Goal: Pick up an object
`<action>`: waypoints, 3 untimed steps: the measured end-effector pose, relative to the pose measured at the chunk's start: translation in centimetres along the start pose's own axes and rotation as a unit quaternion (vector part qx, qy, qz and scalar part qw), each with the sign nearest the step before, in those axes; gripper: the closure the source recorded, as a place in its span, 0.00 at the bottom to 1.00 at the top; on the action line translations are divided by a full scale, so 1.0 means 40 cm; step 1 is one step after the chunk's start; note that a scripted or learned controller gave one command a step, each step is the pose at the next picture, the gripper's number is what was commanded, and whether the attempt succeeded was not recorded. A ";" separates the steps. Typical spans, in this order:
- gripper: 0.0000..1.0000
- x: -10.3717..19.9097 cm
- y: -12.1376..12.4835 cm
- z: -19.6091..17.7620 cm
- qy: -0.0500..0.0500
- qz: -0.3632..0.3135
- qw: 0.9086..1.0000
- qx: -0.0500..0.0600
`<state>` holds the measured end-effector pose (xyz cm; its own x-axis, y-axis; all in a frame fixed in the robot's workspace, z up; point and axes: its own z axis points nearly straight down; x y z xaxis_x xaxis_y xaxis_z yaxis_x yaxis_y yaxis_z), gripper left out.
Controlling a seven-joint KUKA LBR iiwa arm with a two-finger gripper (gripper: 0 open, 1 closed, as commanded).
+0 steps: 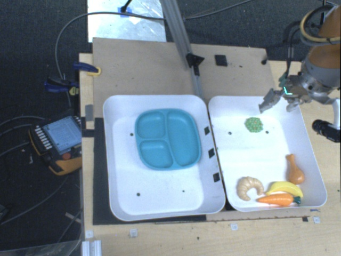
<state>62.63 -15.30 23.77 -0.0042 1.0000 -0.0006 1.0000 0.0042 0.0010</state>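
Gripper [278,101] sits over the far edge of the right bin [266,159], fingers spread apart, nothing between them. Arm [319,47] comes in from the far right.

Scene, big to small:
- Left bin [122,196]: holds a blue divided plate [168,138], three compartments, lying flat.
- Right bin: all the pickable stuff is here.
- Banana [285,188], near right corner, touching the carrot [276,199] that lies just in front of it.
- Croissant [250,186], just left of the banana/carrot pair.
- Drumstick [294,169], brown, close to the right wall, just beyond the banana.
- Green broccoli-like lump [254,125], alone in the far half of the bin, nearest thing to the gripper, just nearer and left of it.

Best candidate in my view: the green lump. Isolated, no neighbours to bump, short move. Looks like a toy food piece, so likely light and fairly stiff, bumpy surface should give decent grip. It's small and roundish, so straddle it across the middle from above; off-centre it'll probably squirt out.

Near-corner cluster is the worse bet: items touching, close to the walls, smooth curved plastic likely slippery.
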 end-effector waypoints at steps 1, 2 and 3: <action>0.00 0.000 0.001 -0.001 0.000 0.000 1.000 -0.001; 0.00 -0.001 -0.012 0.104 0.000 0.001 1.000 0.001; 0.00 0.009 -0.028 0.253 0.000 0.002 1.000 0.002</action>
<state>61.52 -14.94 13.64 -0.0010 1.0000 0.0000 1.0000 0.0010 -0.0022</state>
